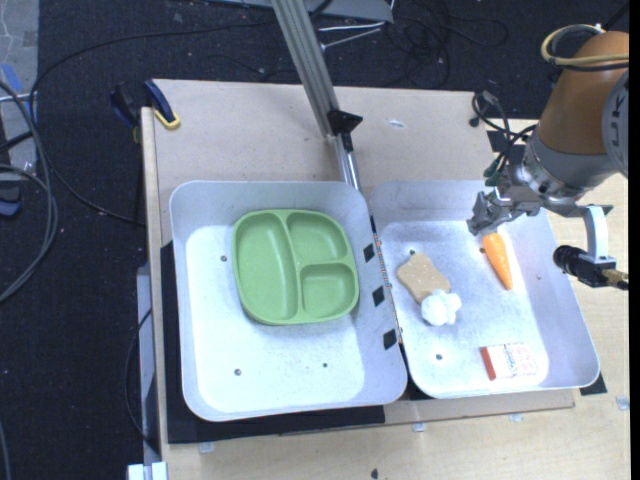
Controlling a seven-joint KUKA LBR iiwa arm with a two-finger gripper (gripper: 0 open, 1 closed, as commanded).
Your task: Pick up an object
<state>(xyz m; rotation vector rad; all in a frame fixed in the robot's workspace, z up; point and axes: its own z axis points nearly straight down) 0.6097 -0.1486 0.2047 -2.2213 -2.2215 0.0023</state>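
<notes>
My claw (487, 220) sits at the upper right of the frame, low over the far end of the right bin (570, 313), its dark tip right at the upper end of the carrot (499, 258). From this angle I cannot tell whether it touches the carrot, nor whether the claw is released or clenched; nothing is visibly gripped.

Around the claw: the carrot is a tapered orange piece, lying lengthwise and angled toward lower right. To its left, near the bin's middle, a tan bread-like slab (421, 276) lies touching a small white rounded lump (440, 308) just below it. Lower right in the same bin, well apart from the rest, a flat red-and-white packet (508, 361). Nothing lies between claw and carrot.

Arm: grey wrist with cabling and an orange band (585, 93) above it, entering from the right edge.

Left bin (200, 368): white, shallow, with rounded corners; holds a green divided plate (296, 266) with three compartments, smooth and matte.

Desk (250, 133): pale wood-coloured board. A slanted metal pole (305, 48) crosses the top of the frame toward the gap between the bins. A blue-and-yellow clamp (162, 106) sits at the desk's upper left corner.
</notes>
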